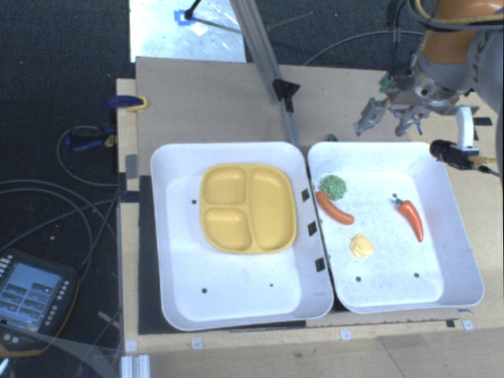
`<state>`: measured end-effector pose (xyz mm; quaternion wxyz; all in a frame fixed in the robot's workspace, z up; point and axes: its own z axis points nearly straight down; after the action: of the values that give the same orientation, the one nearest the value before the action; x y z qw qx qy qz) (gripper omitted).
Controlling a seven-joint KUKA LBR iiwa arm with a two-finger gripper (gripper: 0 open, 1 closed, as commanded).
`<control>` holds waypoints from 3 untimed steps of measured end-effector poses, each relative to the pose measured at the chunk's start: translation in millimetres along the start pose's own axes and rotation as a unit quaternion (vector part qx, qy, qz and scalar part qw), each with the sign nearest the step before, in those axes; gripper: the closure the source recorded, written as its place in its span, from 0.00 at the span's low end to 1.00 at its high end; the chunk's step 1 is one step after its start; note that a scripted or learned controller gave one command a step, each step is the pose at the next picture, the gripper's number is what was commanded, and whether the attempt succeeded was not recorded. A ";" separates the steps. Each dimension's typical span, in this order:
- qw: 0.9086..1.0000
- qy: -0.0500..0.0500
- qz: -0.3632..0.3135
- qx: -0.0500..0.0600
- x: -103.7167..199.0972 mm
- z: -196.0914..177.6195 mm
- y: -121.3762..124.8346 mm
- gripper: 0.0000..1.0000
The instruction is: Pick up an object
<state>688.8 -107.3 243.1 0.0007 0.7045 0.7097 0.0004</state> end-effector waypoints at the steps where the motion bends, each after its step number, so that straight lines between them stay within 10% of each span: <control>1: 1.000 0.000 0.000 0.000 -0.3 -0.1 0.0 0.00; 3: 1.000 0.000 -0.001 0.002 4.1 103.5 -1.6 0.00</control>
<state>687.3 -103.3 139.7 -0.0004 0.7039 0.7103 -0.0010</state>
